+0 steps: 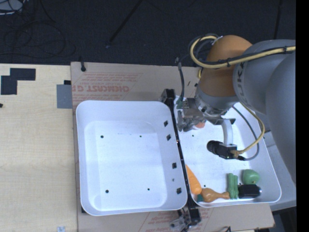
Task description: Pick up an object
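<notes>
Orange carrot (192,179) lying below the gripper (189,121), hugging the right bin's (270,170) left wall; gripper crowding that same wall, finger state untellable.

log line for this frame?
arm: over right bin | gripper: near its top-left corner | carrot, green objects: bottom of right bin | left bin

the pale wooden bench (34,144) bears a cardboard sheet (120,81) under two white bins (87,110).
</notes>
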Available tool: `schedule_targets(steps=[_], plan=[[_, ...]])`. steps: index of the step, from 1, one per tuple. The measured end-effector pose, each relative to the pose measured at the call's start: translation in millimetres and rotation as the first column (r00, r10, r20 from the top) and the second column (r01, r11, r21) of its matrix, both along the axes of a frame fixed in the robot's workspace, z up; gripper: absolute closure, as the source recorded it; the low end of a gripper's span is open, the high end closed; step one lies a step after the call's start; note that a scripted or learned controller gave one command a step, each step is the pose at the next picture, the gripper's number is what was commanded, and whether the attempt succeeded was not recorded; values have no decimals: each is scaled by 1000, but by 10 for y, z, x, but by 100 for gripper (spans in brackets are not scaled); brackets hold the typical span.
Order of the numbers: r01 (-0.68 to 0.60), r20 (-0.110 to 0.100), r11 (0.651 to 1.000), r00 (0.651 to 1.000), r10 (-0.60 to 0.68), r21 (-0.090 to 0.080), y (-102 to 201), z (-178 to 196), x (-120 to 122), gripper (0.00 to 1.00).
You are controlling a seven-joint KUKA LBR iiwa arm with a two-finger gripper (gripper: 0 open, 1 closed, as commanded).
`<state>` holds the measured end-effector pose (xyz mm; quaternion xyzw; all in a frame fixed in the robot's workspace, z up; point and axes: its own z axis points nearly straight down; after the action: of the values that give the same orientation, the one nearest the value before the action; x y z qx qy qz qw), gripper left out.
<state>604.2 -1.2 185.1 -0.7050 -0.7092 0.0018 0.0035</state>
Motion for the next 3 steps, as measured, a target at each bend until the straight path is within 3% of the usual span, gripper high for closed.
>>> schedule_targets(steps=[1, 2, 3], plan=[[9, -1, 1000, 1000, -9, -2, -69, 18, -566, 100], [1, 6, 1000, 1000, -1, -2, 501, 173, -385, 100], [-1, 11, 1000, 1000, 1, -1, 1243, 756, -137, 100]])
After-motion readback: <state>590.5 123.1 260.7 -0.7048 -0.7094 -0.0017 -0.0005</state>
